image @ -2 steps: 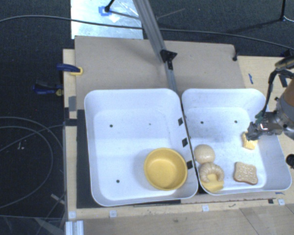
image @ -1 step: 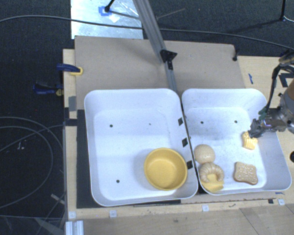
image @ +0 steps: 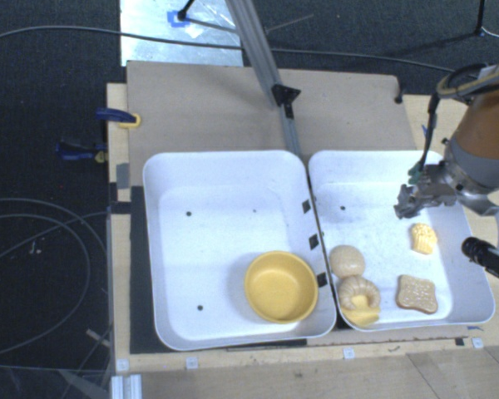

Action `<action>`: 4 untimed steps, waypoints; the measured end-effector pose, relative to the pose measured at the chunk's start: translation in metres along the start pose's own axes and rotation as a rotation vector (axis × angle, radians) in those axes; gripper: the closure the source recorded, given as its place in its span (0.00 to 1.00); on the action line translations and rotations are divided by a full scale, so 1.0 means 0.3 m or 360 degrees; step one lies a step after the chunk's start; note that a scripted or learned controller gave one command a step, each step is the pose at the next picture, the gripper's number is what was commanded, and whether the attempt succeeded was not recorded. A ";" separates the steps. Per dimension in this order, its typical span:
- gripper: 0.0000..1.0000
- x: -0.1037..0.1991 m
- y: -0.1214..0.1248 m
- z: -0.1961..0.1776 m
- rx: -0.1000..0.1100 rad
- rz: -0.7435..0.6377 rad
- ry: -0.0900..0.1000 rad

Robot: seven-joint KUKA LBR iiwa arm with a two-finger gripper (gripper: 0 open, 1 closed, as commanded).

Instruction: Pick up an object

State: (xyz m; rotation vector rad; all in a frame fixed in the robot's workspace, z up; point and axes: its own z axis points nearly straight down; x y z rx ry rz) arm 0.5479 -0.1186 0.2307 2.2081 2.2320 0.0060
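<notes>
A yellow bowl point(image: 281, 286) sits at the near edge of the left bin point(image: 191, 181). On the table point(image: 200, 98), 2 white bins lie side by side. The right bin point(image: 358, 181) holds 4 things: a round bun point(image: 347, 261), a croissant point(image: 358, 293) just in front of it, a slice of bread point(image: 417, 293), and a piece of corn point(image: 423, 238). The claw point(image: 407, 204) hangs above the right bin, near the corn but apart from it, nothing in it; I cannot tell whether it is parted or together.

Bright, even overhead light; white bins point(image: 233, 173) slightly washed out, shadows soft, focus mildly soft.
</notes>
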 end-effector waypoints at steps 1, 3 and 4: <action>1.00 0.157 0.050 0.029 0.0002 0.0002 -0.0002; 1.00 0.515 0.166 0.061 0.0002 -0.0002 0.0002; 1.00 0.704 0.240 0.014 -0.0001 0.0001 0.0001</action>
